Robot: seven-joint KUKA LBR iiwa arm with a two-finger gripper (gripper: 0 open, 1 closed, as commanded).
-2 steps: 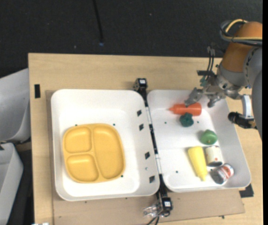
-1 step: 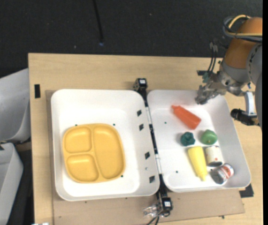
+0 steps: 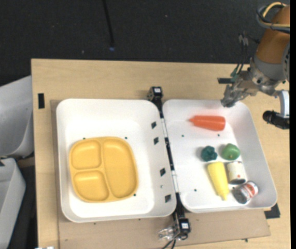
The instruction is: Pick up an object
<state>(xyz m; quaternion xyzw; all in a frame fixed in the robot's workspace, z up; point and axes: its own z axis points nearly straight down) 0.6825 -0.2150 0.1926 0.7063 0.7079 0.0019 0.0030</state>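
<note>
Hovering gripper [image 3: 233, 96] over far right corner of right bin [image 3: 189, 191], finger state unclear; carrot [image 3: 208, 122] just beside, near side.

The arm [image 3: 272, 45] is cut off at the right edge (its fingers too blurred to read).

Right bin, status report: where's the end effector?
End effector over right bin's far rim, nothing seen held. Orange carrot nearest, lying clear. Other items clustered at near corner.
</note>
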